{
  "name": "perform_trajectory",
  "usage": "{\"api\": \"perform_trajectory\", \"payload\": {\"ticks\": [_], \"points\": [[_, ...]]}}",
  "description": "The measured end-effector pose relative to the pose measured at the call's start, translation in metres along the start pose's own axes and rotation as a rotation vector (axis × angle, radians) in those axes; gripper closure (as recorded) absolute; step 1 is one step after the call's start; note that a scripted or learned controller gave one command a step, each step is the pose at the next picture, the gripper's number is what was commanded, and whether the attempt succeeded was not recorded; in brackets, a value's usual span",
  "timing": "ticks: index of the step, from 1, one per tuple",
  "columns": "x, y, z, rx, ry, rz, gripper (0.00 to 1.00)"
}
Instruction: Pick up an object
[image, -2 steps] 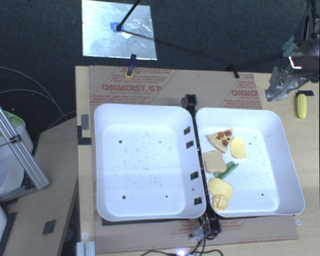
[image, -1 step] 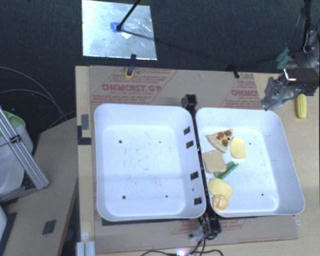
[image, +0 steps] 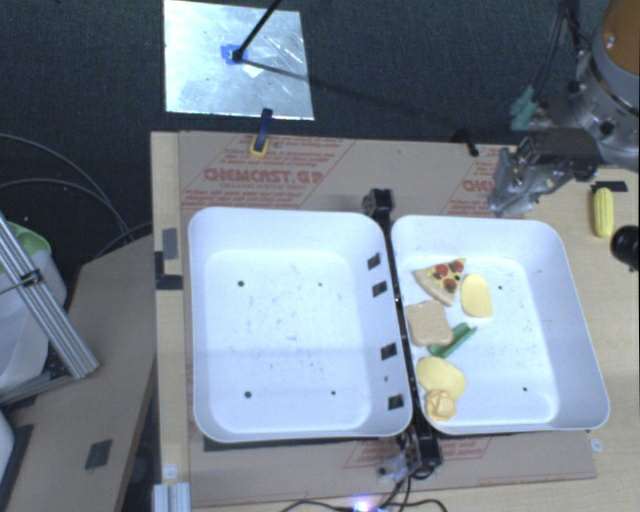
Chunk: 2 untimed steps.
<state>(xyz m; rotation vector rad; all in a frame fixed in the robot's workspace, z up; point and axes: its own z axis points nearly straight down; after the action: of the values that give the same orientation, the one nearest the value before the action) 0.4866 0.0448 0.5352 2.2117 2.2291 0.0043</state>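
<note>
Several toy food pieces lie in the right bin (image: 570, 300). A pizza slice (image: 441, 279) rests near the bin's left wall, with a pale yellow oval piece (image: 476, 297) just to its right. Below them are a tan bread slice (image: 428, 323), a thin green piece (image: 457, 340) and a yellow lumpy piece (image: 440, 385). My gripper (image: 510, 196) hangs above the right bin's far rim, up and to the right of the food, with nothing visible between its fingers.
The left bin (image: 210, 300) sits beside the right one, joined by a black hinge strip (image: 385, 290). A yellow corn toy (image: 602, 211) lies on the bench at far right. A metal plate (image: 238, 60) lies beyond the bench.
</note>
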Motion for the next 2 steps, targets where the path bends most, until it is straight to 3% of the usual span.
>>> {"api": "perform_trajectory", "payload": {"ticks": [1, 2], "points": [[0.022, 0.000, 0.032, 0.002, 0.000, 0.002, 1.00], [0.033, 0.000, 0.023, 0.000, 0.000, 0.003, 1.00]]}}
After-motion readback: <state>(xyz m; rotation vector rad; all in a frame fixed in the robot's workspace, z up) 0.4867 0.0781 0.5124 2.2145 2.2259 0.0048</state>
